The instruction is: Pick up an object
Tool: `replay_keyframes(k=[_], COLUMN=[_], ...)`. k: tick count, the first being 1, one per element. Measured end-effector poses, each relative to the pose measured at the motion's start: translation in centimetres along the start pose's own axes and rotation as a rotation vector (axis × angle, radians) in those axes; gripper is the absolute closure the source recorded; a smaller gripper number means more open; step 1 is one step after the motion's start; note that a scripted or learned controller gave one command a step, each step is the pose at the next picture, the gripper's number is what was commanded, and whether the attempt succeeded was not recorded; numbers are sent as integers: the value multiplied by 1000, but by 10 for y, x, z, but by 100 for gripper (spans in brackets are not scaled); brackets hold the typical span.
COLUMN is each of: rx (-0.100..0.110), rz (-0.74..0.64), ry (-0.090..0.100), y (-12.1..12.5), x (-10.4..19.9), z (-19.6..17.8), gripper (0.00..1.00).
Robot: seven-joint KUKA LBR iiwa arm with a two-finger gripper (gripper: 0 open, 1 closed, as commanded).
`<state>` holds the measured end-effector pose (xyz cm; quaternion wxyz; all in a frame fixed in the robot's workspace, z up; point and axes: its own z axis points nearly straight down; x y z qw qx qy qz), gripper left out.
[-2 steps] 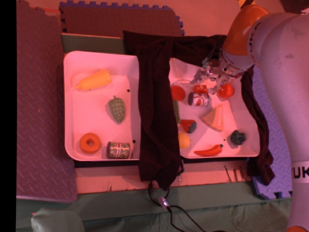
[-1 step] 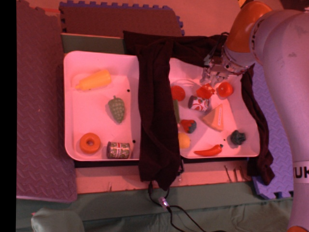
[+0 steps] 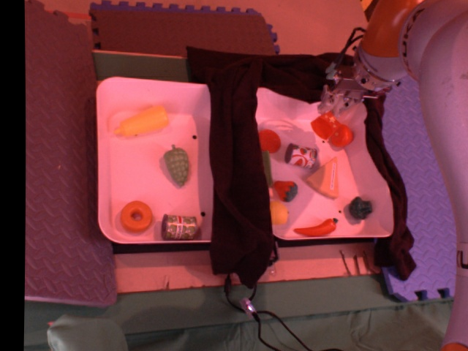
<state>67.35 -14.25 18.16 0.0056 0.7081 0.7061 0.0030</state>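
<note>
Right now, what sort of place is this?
Probably a robot-grasping test bench: a grey and orange arm reaches over two shallow white bins of plastic toy food, such as an orange toy doughnut, with foam mats around.

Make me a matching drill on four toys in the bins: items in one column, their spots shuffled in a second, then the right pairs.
Items:
1. orange ring
2. yellow corn
3. red chili pepper
4. red bell pepper

Spots:
A. right bin, just below the gripper
B. left bin, near corner beside the can
C. left bin, far end
D. right bin, near edge

Pairs: 1-B, 2-C, 3-D, 4-A
</note>
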Motion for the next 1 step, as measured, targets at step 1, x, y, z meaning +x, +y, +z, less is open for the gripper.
replay_keyframes(k=[1], rx=[-2], rz=[-1], ry=[0], y=[6], x=[2], z=[-68], gripper=[100])
